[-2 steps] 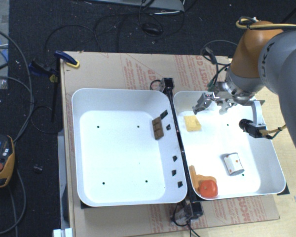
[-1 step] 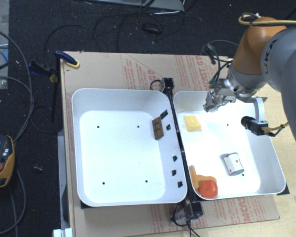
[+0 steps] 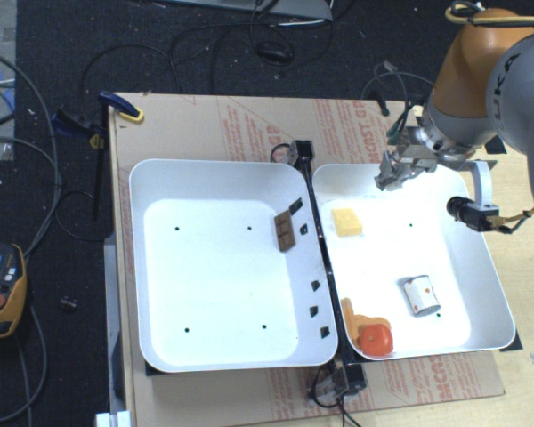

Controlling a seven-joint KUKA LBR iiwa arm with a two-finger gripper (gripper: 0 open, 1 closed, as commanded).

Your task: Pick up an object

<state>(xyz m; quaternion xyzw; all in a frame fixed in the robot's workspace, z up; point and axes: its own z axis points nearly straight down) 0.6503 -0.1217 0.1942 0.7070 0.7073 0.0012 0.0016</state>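
Observation:
My gripper (image 3: 388,180) hangs over the far edge of the right bin (image 3: 489,265), up and to the right of a yellow block (image 3: 347,221). Nothing shows between its fingertips. A small white and grey cylinder (image 3: 420,294) lies in the middle of the right bin. An orange and red toy (image 3: 370,333) rests in that bin's near left corner. A brown bar (image 3: 285,231) leans against the right wall of the left bin (image 3: 160,238).
The two bins sit side by side on a cardboard sheet (image 3: 205,123), split by a black divider with clips (image 3: 318,285). Cables and a blue and yellow clamp (image 3: 120,107) lie beyond the bench. The arm's grey and orange body (image 3: 481,69) fills the top right.

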